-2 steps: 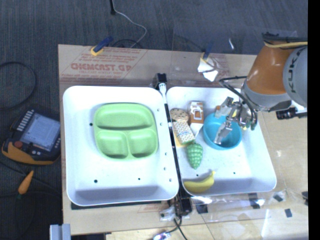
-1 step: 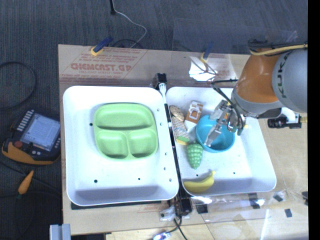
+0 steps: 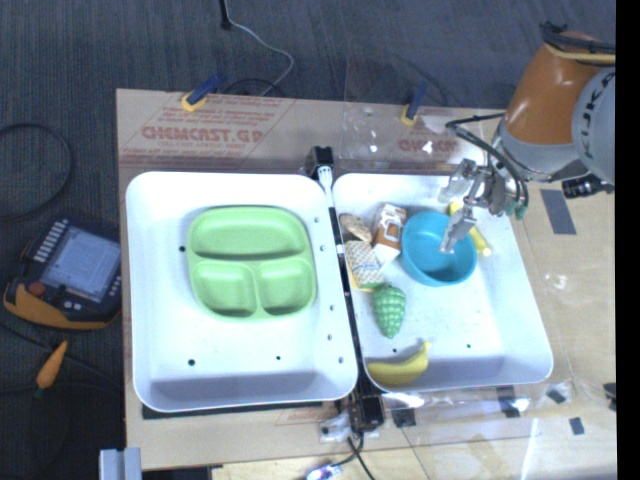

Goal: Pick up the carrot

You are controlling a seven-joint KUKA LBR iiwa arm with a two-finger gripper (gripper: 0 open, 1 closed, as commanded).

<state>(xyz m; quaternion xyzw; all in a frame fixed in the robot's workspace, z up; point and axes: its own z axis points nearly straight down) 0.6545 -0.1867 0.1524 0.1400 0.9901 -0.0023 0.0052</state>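
1. The gripper (image 3: 463,226) hangs over the far-right part of the right bin (image 3: 520,353), its tip down over the far rim of the blue bowl (image 3: 436,253). From my seat I cannot tell whether it is released or clenched, and I see nothing gripped in it.
2. The arm (image 3: 555,103) comes in over the bin's far-right corner, orange band uppermost.
3. I cannot pick out the carrot with any certainty. The likeliest spot is the huddle of small things (image 3: 372,230) at the right bin's far-left corner, just left of the bowl, where there are orange-brown pieces; they are too small and crowded for me to name.
4. A small yellow piece (image 3: 479,239) lies against the bowl's right side, close under the gripper. What it is I cannot tell.
5. A checked packet (image 3: 362,265) lies along the right bin's left edge, with a green knobbly item (image 3: 390,309) just nearer than it, toward the middle of the bin.
6. A banana (image 3: 398,364) rests at the right bin's near edge, toward its near-left corner.
7. The left bin (image 3: 155,358) carries a green divided plate (image 3: 250,261) at its middle.
8. Both bins sit side by side on a brown board (image 3: 150,133).
9. A handheld control unit (image 3: 72,273) lies on the dark floor left of the bench.
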